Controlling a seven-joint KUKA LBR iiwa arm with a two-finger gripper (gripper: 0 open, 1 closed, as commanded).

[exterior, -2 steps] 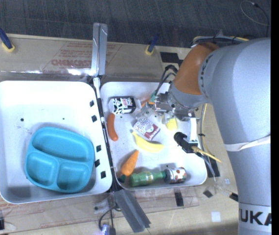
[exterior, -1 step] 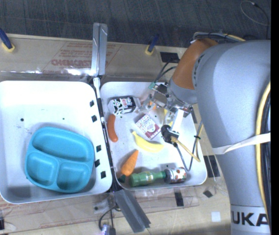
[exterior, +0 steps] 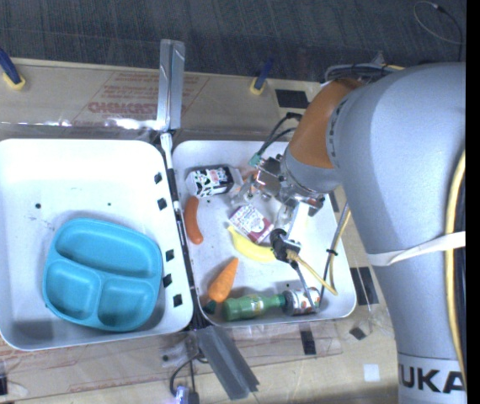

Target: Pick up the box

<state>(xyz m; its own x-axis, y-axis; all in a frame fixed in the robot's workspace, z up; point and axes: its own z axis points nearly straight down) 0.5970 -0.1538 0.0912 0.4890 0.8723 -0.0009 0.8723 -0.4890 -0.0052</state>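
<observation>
Near edge, right bin [exterior: 223,151]: a green bottle [exterior: 253,306] lies on its side along the near wall, with a carrot [exterior: 221,280] just beside its left end.
Middle, right bin: a banana [exterior: 253,248], a pink-and-white packet [exterior: 249,219] just behind it, and a sausage [exterior: 193,220] by the left wall.
Left bin [exterior: 21,192]: a blue divided tray [exterior: 101,273] (no part of this job).
Gripper: the gripper [exterior: 262,185] hangs low over the far half of the right bin, just right of the box. I cannot tell whether it is open or closed.
Box, place: the box [exterior: 210,180] lies near the far wall of the right bin, apart from the sausage.
Box, handling: probably light, stiff cardboard and a little smooth. I would take it across its two long sides at the middle, without a hard squeeze.
Box, look: small and rectangular, white with black patches, lying on its side.
</observation>
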